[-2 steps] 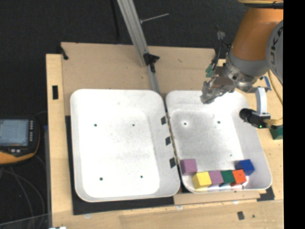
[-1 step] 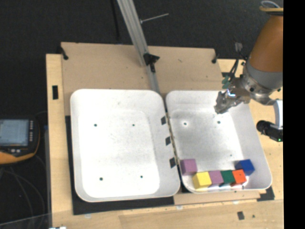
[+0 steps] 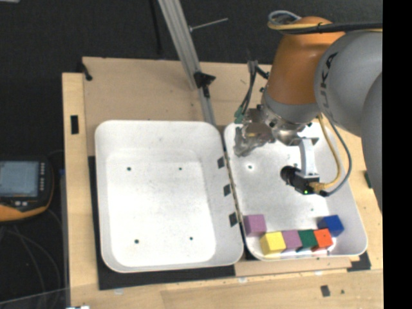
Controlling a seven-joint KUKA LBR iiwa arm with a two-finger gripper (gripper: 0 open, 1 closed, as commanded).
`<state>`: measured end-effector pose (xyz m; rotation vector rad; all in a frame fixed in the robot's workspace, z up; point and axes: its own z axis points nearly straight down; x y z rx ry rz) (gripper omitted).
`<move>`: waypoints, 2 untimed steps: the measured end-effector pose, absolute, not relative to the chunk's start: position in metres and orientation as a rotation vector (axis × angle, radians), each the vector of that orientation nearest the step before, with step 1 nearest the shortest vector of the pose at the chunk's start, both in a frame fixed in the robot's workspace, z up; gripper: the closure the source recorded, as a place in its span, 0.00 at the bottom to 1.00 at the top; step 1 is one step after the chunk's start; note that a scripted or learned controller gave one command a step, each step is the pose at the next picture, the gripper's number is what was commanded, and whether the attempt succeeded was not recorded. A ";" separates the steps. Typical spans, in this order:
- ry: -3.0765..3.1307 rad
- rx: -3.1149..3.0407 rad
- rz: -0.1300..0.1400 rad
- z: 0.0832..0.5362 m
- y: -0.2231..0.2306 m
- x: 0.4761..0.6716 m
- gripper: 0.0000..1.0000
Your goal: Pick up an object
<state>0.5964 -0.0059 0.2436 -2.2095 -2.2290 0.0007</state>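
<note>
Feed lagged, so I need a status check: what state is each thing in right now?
Pincer: above the right bin's far left corner, nothing seen in it.
Purple block: resting in right bin, apart from the row.
Yellow block, green block, orange block, blue block: clustered at near edge.
Left bin: flat on bench.

two white bins (image 3: 161, 134), six coloured blocks (image 3: 255, 223), one arm (image 3: 302, 69)

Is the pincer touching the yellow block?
Apart. The camera view shows the pincer at the right bin's far end, bare bin floor between it and the yellow block.
</note>
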 end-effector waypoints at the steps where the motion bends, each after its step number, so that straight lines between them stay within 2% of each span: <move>1: -2.231 -2.213 -0.006 0.266 0.046 0.586 1.00; 2: -2.229 -2.212 -0.002 0.267 0.094 0.570 1.00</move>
